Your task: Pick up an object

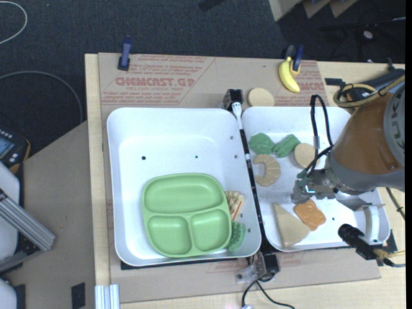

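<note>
A: Nearest the gripper (308, 190): an orange, lumpy toy food piece (310, 215), lying on the floor of the right-hand shallow white bin (335, 241), just below the tool. Touching or apart? Cannot tell.

B: Fingers apart or together?

A: Cannot tell; too dark and small, half hidden under the wrist. Nothing seen clamped between them.

B: Arm pose?

A: Reaching in from the right, grey and orange-banded arm (370, 148) bulking over the bin's right half, wrist pointed down and leftward, black cable (318, 124) looping up from it.

B: Around the orange piece?

A: Just to its left, a pale cream wedge (287, 224), nearly touching. Above the gripper, a round tan disc (304, 154); left of that, two green leafy-looking pieces (274, 144) side by side. Below those, a beige ring-shaped piece (266, 169) near the bin's left wall.

B: And the other bin?

A: Left-hand shallow white bin (167, 131) holding a light green three-compartment plastic tray (187, 214). Wedged between tray and right wall: a small tan striped item (234, 203) and a dark green bit (237, 236).

B: Outside the bins?

A: On the cardboard-covered bench (161, 79): a yellow toy banana (289, 76) and a round tan disc-like piece (261, 97) behind the right bin; blue clamps (125, 54) at the back edge.
</note>
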Robot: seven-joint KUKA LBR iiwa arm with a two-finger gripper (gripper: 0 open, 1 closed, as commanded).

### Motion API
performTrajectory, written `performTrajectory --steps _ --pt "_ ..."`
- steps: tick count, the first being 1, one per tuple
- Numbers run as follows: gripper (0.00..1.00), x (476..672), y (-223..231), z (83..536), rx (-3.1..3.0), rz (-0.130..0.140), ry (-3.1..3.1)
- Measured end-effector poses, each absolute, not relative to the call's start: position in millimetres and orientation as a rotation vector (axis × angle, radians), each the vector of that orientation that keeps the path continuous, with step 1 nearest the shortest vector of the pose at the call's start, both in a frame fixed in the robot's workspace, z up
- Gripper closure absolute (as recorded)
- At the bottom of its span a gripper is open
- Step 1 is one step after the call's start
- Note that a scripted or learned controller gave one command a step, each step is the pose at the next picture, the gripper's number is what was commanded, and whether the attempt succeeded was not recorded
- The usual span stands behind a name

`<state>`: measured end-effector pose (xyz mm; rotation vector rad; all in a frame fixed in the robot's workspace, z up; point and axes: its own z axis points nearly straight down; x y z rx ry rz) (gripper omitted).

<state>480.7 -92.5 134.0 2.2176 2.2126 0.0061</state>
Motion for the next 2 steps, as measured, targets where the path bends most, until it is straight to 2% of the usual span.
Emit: performTrajectory --steps 2 --pt "1.0 481.6 -92.3 153.6 2.214 0.009 2.21"
